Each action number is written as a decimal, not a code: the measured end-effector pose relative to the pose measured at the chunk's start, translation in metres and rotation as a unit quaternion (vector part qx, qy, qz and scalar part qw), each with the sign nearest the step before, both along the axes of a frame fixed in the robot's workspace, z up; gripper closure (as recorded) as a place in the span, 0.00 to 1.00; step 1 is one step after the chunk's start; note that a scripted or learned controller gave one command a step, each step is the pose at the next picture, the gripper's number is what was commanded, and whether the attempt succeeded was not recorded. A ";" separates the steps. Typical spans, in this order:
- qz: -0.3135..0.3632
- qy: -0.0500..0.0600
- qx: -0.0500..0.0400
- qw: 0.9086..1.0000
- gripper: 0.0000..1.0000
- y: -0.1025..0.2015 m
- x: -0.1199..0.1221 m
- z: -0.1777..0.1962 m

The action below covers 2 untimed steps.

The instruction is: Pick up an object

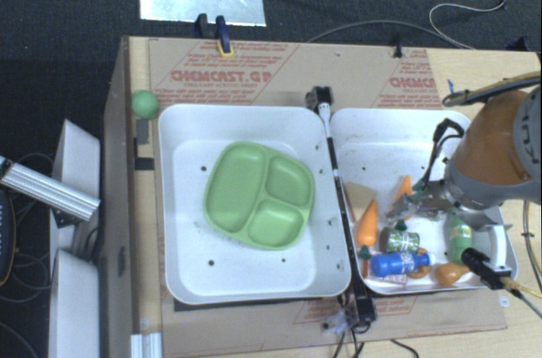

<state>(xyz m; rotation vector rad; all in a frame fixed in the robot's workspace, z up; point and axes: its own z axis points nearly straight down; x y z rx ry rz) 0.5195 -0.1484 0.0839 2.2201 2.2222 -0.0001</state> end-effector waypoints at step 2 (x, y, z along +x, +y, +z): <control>0.000 -0.001 0.000 1.000 0.00 0.000 0.001 0.010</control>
